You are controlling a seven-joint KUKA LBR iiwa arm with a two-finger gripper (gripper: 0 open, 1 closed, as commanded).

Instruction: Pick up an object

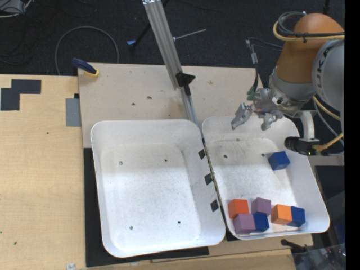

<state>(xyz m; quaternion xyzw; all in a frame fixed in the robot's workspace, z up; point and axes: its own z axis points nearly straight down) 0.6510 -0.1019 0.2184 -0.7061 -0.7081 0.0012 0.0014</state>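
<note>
Near rim of right bin (315,179): matte cubes clustered at 6 o'clock — orange cube (238,207), purple cube (244,223), others partly overlapping. Lone blue cube (279,160) at 2 o'clock. Gripper (254,119) above far rim, fingers spread, nothing between.

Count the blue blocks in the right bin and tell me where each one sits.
3. One blue block lies alone toward the far right side of the right bin. Two more sit in the near cluster: one beside the purple blocks, one right of an orange block. Others could be hidden behind these.
</note>
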